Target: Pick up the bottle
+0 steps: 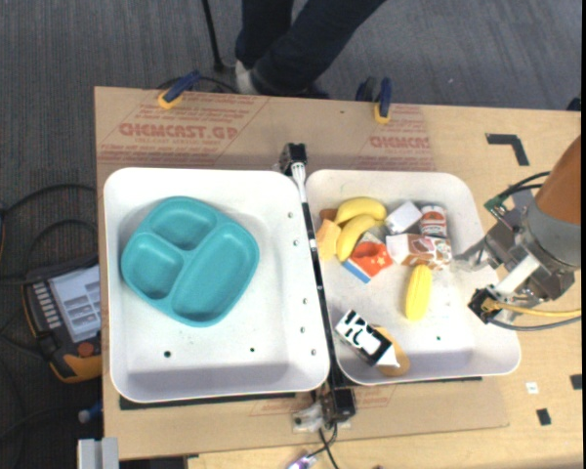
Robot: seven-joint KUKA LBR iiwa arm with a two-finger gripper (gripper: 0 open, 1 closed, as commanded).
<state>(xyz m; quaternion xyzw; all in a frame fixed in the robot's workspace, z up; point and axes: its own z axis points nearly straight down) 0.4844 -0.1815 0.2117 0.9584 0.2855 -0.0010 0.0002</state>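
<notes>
The bottle [433,224] is small, with a red and brown label, and lies near the back of the right bin [488,360]. It rests among a white box and a printed packet. My gripper [496,277] hangs over the right rim of that bin, to the right of the bottle and a little nearer the front. There is a clear gap between the two. The grey wrist and its cables hide the end of the gripper.
The right bin also holds two bananas [356,225], a single banana [418,291], a red-orange carton [369,260] and a black-and-white item [368,340] at the front. A teal divided plate [188,259] lies in the left bin [137,369]. A person's legs stand behind the bench.
</notes>
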